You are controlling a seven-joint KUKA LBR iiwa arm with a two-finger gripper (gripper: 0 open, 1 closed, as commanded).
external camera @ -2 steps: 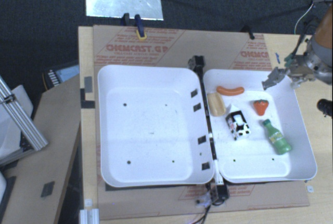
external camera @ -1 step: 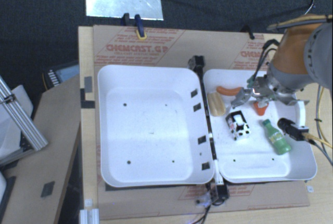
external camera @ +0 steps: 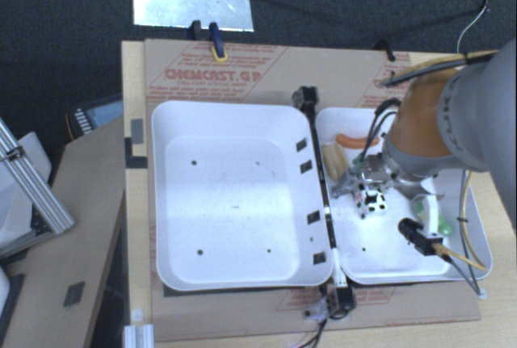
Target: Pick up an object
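Gripper (external camera: 365, 186) hovering low in right bin (external camera: 464, 253), over black-white cube (external camera: 372, 203); cannot tell grip state. Approach step seeming underway. Next move probably needing gripper closing on cube, then lifting.

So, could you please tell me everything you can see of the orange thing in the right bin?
The orange thing is a small, long, rounded piece, smooth and perhaps plastic, lying flat and roughly crosswise on the floor of the right bin, near its far wall. Its right end is hidden behind the arm and a dark cable. A pale tan block lies just in front of it, close to the divider; whether they touch I cannot tell. The gripper sits nearer the camera, apart from it.
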